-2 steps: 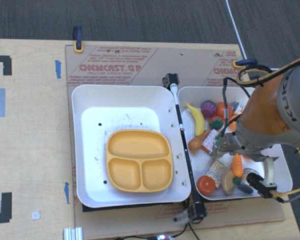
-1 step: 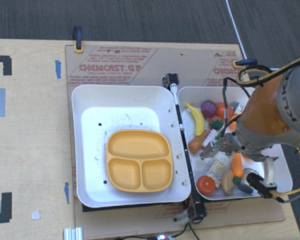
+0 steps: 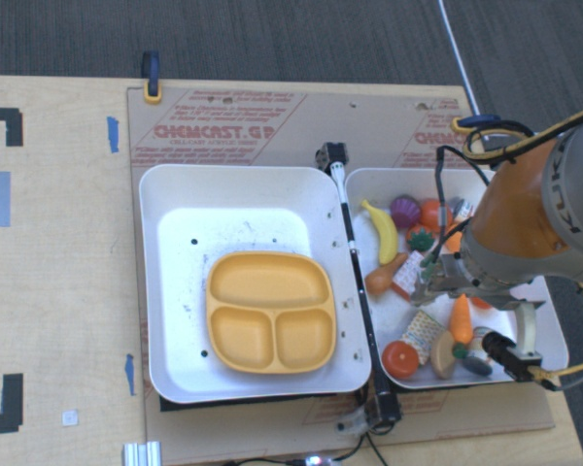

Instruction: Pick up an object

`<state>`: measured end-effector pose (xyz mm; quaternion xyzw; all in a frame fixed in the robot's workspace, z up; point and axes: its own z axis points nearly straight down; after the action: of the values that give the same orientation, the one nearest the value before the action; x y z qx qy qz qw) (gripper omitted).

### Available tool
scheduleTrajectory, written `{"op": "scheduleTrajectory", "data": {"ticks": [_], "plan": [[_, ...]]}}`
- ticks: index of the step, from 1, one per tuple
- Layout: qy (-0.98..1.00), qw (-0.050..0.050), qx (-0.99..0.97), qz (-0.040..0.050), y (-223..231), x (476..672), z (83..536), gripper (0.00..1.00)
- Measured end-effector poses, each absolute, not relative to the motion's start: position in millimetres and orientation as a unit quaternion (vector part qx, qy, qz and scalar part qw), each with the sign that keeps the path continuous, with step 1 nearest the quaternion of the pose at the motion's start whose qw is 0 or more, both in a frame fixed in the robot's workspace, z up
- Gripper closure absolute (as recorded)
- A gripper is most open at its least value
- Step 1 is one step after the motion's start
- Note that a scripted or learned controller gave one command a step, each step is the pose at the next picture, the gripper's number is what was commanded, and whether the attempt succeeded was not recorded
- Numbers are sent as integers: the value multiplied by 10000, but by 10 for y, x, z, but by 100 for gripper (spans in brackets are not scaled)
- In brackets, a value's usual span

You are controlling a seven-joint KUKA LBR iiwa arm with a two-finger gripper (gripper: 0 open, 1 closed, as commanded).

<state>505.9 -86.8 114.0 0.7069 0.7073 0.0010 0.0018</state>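
Inside the right bin (image 3: 554, 333), toy food is piled close together: a yellow banana (image 3: 380, 229), a purple grape bunch (image 3: 405, 209), a red tomato (image 3: 401, 358) and an orange carrot (image 3: 461, 320). Low over this pile the gripper (image 3: 433, 282) is seen; its grip cannot be told. A yellow tray (image 3: 270, 311) is laid in the left bin (image 3: 175, 260).

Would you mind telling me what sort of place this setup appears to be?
Probably a robotics lab test bench: a grey-and-orange arm reaches over a white bin of toy food, beside a bin holding a yellow divided tray, with tape marks on the bench.
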Motion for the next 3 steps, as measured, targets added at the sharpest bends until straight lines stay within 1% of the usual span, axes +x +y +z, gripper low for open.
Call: {"op": "scheduleTrajectory", "data": {"ticks": [1,2,3], "plan": [[7074,18,7068,8,-868,5058,1139,0],[7080,42,7062,52,-905,4845,910,0],[7054,141,7086,42,-968,4866,1011,100]]}}
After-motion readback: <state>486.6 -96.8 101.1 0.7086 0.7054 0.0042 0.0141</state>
